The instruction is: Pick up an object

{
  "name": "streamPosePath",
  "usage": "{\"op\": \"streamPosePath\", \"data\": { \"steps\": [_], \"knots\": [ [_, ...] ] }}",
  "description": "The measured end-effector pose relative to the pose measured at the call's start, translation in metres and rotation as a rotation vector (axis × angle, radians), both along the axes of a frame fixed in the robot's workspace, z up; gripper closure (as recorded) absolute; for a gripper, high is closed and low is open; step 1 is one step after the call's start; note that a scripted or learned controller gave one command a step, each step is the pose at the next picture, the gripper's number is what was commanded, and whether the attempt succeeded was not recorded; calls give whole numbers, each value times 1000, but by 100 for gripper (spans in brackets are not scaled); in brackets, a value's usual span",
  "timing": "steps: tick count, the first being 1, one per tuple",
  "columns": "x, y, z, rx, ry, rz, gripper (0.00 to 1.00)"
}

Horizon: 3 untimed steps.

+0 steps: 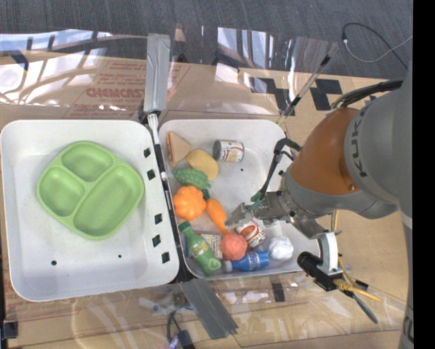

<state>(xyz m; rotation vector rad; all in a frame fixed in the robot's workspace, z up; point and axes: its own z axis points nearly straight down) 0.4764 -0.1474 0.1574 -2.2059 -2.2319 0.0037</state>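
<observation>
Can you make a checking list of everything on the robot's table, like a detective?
Surface: two white bins side by side, left bin, right bin.
Job's things: in the right bin, a small pumpkin, carrot, can, green bottle, blue bottle, red ball.
Clutter: green divided plate in the left bin.
Grippers: gripper low over the right bin's toys; grip unclear.
Cables: black cable above the arm.
Surroundings: cardboard, dark carpet.
</observation>
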Motion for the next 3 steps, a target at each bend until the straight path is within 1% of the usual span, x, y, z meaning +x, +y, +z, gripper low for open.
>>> {"op": "streamPosePath", "data": {
  "steps": [1,2,3],
  "knots": [
    [28,24,-49,-14,-32,205,0],
    [29,19,-37,-22,-36,203,100],
    [29,20,-37,-22,-35,204,0]
  ]
}}
